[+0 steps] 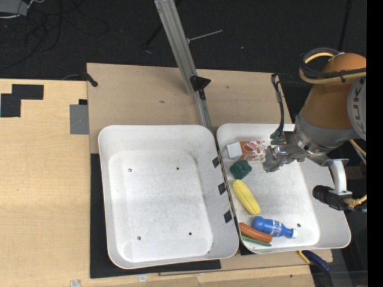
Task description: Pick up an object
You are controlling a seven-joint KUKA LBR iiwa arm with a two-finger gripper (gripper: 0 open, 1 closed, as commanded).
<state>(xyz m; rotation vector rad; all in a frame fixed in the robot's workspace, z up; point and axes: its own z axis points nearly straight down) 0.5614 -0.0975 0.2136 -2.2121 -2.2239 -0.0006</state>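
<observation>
While fingers (274, 162) hover, carton (254, 150) just beside

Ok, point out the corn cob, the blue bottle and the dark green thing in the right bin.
corn cob (246, 197), camera view, middle of the yellow cob.
blue bottle (267, 225), camera view, on its blue body.
dark green thing (240, 170), camera view, its centre.
</observation>
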